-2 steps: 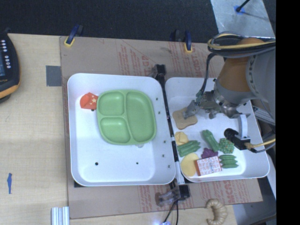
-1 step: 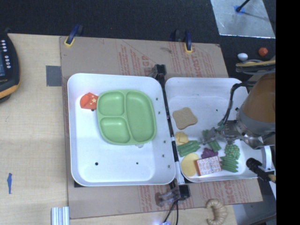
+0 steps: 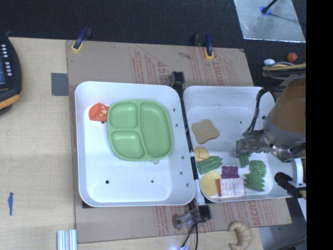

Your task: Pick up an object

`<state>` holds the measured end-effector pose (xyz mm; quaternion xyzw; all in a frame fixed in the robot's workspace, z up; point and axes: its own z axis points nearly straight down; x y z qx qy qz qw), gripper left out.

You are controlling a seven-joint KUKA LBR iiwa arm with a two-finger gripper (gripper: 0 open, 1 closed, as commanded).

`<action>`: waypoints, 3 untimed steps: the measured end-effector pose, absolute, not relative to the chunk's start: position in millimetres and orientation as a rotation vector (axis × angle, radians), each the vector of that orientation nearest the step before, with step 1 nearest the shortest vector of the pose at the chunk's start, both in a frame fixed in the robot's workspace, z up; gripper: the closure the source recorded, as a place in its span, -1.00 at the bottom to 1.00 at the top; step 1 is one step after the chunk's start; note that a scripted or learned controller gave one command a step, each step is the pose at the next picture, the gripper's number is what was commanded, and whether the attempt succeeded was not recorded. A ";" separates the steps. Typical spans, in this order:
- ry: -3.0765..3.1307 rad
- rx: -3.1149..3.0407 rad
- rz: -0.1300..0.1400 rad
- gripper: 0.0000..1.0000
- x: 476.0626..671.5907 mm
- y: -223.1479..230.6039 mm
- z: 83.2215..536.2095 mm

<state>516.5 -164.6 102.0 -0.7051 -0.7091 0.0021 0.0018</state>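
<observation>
The right bin [image 3: 223, 95] holds several toy foods. A brown bread slice [image 3: 205, 131] lies near its middle and a small yellow piece [image 3: 201, 153] sits below that. A green bean pod [image 3: 209, 164], a purple block [image 3: 230, 172], a yellow disc [image 3: 208, 183], a pink-and-white box [image 3: 232, 187] and a green broccoli [image 3: 256, 171] crowd the front. My gripper [image 3: 244, 148] hangs low over the right part of this bin, just above a small green piece [image 3: 243, 161] and left of the broccoli. The grey arm [image 3: 287, 116] covers the bin's right edge.
The left bin [image 3: 93, 165] carries a green divided plate [image 3: 140, 129] with a red toy [image 3: 98, 112] at its upper left. A black ridge [image 3: 186, 139] divides the bins. A tan curled object [image 3: 240, 234] lies on the cardboard in front.
</observation>
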 end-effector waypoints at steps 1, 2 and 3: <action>-2.232 -2.218 -0.007 1.00 518.6 -132.6 213.0; -2.235 -2.208 -0.004 1.00 577.1 -55.7 213.5; -2.227 -2.207 0.006 1.00 535.9 -14.7 227.2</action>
